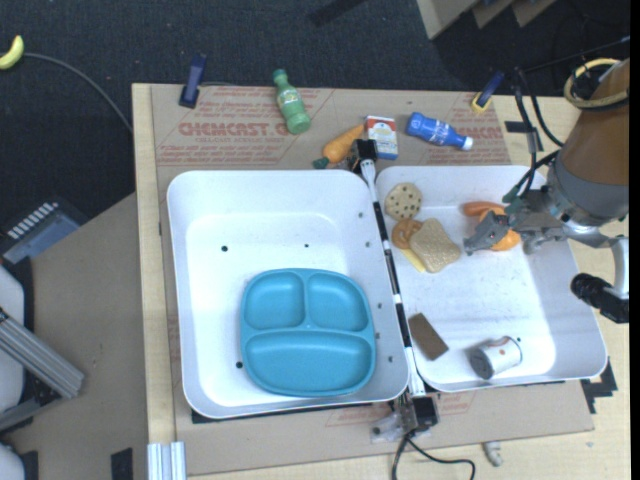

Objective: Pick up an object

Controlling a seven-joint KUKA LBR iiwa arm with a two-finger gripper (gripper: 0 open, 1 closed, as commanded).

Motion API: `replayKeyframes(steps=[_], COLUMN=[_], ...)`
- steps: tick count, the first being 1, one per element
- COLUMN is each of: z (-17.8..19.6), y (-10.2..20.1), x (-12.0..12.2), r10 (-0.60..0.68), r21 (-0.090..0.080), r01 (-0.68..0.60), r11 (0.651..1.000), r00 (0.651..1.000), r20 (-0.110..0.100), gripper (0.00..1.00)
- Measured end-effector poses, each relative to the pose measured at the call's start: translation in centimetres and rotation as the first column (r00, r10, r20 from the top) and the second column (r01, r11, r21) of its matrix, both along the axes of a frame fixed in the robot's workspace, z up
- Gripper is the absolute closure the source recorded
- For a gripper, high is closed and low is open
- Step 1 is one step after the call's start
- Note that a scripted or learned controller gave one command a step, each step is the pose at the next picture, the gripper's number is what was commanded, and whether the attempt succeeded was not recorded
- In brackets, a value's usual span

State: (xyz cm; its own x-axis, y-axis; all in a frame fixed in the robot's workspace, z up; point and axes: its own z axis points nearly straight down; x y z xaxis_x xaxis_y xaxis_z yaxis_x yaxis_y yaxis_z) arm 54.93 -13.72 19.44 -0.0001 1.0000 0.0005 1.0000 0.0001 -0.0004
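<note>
One orange piece (487,211) just beside gripper (492,234), right bin (560,318)

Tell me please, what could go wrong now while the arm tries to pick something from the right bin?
The gripper sits low over an orange piece that is small and partly hidden, so the grasp may slip or miss. The bread slice overlaps a cookie, so a sideways push could shift both. The arm is also close to the far right wall of the right bin, so a wide swing might bump it.

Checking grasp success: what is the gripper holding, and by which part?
Cannot be told. The gripper sits low over the orange carrot-like piece in the right white bin, which hides any hold.
</note>
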Motion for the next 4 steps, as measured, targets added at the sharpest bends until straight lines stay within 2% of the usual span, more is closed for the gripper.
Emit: replayKeyframes(steps=[1,2,3,4], z=[-11.0,-10.9,-11.0,-11.0], y=[-6.1,-5.9,-2.7,-4.7], x=[-2.3,5.8,11.6,6.5], r10=[-0.001,0.001,-0.001,0.000], r21=[-0.001,-0.001,0.001,-0.001], r01=[0.001,-0.001,0.001,0.000], r11=[1.000,1.000,1.000,1.000], r00=[1.000,1.000,1.000,1.000], r20=[0.000,0.002,-0.009,-0.001], gripper=[0.00,0.00,0.00,0.00])
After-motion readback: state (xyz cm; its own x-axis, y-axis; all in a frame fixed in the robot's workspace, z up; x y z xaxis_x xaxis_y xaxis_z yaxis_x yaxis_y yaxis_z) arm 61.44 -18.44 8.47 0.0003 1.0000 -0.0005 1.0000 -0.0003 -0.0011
